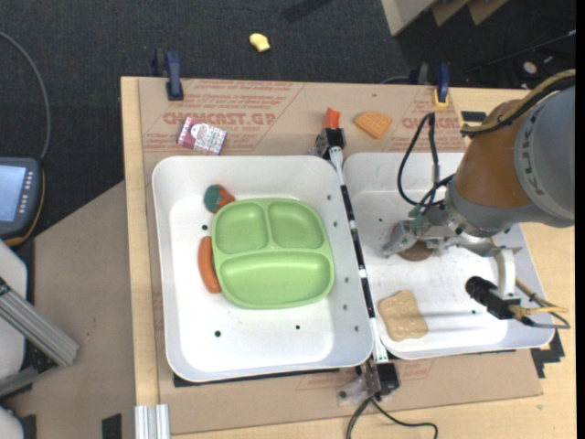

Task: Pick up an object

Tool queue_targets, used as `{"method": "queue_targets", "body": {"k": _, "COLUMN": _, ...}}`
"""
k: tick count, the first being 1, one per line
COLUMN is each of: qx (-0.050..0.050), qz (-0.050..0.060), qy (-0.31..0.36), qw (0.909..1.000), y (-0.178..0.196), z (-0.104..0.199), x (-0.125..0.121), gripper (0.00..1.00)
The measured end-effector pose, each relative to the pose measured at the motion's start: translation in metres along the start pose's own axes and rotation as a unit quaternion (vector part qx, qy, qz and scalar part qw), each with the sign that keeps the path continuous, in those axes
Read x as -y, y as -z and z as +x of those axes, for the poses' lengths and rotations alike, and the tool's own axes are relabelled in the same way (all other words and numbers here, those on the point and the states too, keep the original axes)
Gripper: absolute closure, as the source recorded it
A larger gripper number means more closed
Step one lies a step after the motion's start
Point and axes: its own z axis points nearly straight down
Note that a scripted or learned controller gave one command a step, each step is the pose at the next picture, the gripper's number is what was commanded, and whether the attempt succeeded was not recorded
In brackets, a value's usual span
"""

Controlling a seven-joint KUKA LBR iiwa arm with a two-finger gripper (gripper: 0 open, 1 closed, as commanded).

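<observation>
Gripper (413, 241): low in the right bin (457, 332), over a brown object (419, 252)
Fingers: cannot tell whether they were open or closed
Progress: nothing visibly lifted; grasp and lift judged left

This is a robotics lab, not a home. A brown cardboard-covered bench (274, 108) is fixed w/ blue clamps (171, 71) and carries two shallow white plastic bins (183, 337). The grey industrial arm w/ orange band (512, 167) reaches in, loose black cables (416, 167) hang around. A grey handheld control pendant w/ screen (18, 195) lies on the dark carpet floor (73, 26). Aluminium frame profile (37, 323) stands at left.
</observation>
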Motion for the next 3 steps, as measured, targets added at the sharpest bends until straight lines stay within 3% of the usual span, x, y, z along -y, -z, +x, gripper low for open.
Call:
{"method": "queue_targets", "body": {"k": 1, "qx": 0.002, "qz": -0.003, "qy": 0.0, "qw": 1.0, "y": 0.0, "z": 0.002, "x": -0.016, "gripper": 0.0}}
{"method": "queue_targets", "body": {"k": 2, "qx": 0.002, "qz": -0.004, "qy": -0.001, "qw": 1.0, "y": 0.011, "z": 0.002, "x": -0.017, "gripper": 1.0}}
{"method": "queue_targets", "body": {"k": 3, "qx": 0.001, "qz": -0.008, "qy": 0.002, "qw": 1.0, "y": 0.106, "z": 0.056, "x": -0.026, "gripper": 1.0}}
